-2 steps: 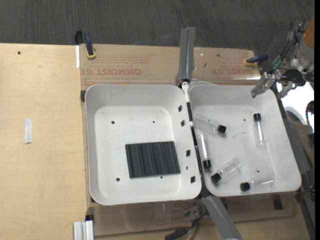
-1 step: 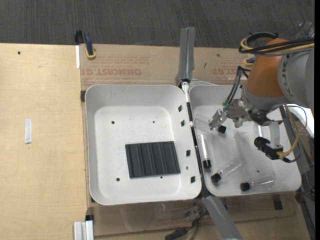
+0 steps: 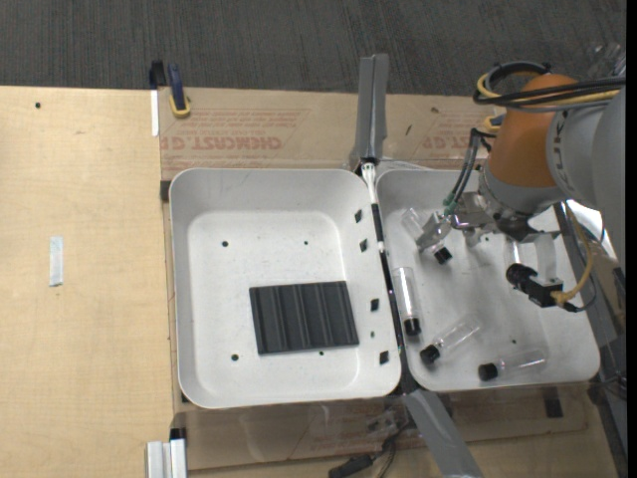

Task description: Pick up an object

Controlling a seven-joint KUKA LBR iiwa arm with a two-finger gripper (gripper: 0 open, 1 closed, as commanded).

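Gripper over far part of right bin, finger state indiscernible; black ribbed block in left bin.

1. The grey arm with the orange band ran out of the picture at the right edge, so its base was cut off.
2. The two-finger gripper was too small and cluttered with cables to tell how it stood.
3. The arm covered the far right corner of the right-hand shallow white bin.
4. The clear plastic tubes with black caps were too faint against the white floor to count surely.
5. The metal bracket at the bottom edge was cut off.
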